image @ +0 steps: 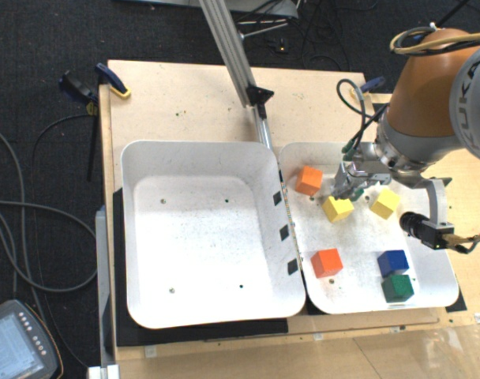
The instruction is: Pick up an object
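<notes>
Hand (344, 189) of the grey arm (433, 101) hangs over the right bin (437, 287), its tip at or just above a yellow block (339, 208); we cannot tell whether it is apart, together or touching that block. We read the arm as smooth metal with an orange band, trailing looped cables at its wrist.

Six small cubes with matte faces lie in the right bin. Taking the yellow block under the hand as centre, we find an orange block (309, 180) at ten o'clock, a second yellow block (384, 204) at three o'clock, a second orange block (328, 262) at six o'clock, and a blue block (393, 262) at four o'clock with a green block (398, 288) touching its near side. The two yellow blocks flank the hand closely, and the arm's black fitting (423, 229) overhangs the bin between the second yellow block and the blue one.

Both bins are shallow white trays with rounded corners; the left bin (145, 290) is finely speckled. They sit side by side on a pale, flecked wooden tabletop (185, 93), which stands on dark carpet. A slanted aluminium rail (224, 38) crosses the tabletop from twelve o'clock, a blue-and-yellow clamp (112, 80) grips its far left corner, and a grey pendant (19, 346) lies on the floor at lower left.
</notes>
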`<state>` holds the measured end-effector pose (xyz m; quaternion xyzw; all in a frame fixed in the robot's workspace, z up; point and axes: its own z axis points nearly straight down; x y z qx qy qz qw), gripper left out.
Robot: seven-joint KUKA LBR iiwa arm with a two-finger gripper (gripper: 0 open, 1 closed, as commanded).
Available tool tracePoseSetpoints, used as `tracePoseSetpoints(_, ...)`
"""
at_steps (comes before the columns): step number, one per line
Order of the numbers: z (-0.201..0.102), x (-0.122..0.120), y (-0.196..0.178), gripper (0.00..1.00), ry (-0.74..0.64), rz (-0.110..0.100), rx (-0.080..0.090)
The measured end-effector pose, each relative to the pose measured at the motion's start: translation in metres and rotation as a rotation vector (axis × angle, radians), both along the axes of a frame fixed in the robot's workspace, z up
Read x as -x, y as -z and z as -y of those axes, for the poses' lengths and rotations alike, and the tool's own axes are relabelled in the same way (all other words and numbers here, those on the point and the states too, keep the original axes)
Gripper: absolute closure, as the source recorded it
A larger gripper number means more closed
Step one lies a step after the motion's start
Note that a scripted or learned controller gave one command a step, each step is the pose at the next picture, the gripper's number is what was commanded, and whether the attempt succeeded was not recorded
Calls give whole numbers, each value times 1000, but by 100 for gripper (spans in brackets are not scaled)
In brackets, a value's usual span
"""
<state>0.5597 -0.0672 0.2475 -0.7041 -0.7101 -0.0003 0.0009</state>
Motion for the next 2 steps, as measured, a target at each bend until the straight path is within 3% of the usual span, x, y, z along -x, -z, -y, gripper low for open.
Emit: tracePoseSetpoints(2, -111, 31, 15, 100, 0, -2, 0)
